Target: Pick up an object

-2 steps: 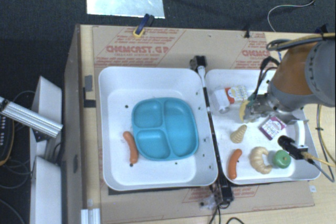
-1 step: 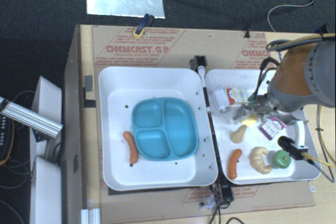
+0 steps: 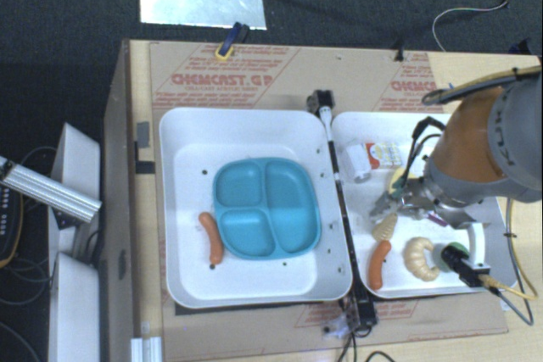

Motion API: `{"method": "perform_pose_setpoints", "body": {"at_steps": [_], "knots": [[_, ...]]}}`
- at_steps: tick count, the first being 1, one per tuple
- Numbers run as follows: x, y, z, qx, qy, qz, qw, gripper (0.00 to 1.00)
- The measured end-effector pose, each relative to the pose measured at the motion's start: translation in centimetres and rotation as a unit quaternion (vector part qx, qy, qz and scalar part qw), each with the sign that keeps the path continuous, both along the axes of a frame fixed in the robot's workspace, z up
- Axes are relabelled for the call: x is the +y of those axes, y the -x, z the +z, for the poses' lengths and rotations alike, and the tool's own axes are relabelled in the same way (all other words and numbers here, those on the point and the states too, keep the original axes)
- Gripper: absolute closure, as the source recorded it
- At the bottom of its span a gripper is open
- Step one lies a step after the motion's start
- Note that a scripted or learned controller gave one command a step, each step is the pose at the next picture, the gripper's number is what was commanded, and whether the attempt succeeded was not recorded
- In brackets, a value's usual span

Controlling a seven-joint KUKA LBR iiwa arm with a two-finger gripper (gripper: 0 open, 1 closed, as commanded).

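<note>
Gripper low inside the right bin, just above a pale cone-shaped piece and near a small sausage and a croissant-like toy. Impossible to tell if the fingers are spread or closed. Nothing visibly lifted, so the pick probably not done yet; grasp and raise left.

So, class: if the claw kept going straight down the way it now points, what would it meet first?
Probably the pale cone-shaped item lying just under the claw in the right bin. The orange sausage lies further along. Depth from this slanted view is uncertain.
</note>
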State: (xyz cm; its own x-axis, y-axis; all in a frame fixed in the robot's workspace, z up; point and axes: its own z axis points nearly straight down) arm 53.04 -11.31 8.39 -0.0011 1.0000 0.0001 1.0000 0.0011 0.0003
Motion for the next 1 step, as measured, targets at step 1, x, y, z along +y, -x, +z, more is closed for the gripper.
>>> {"method": "perform_pose_setpoints", "body": {"at_steps": [1], "knots": [[1.28, 1.71, 0.02, 0.0, -0.0002, 0.0, 1.0, 0.0]]}}
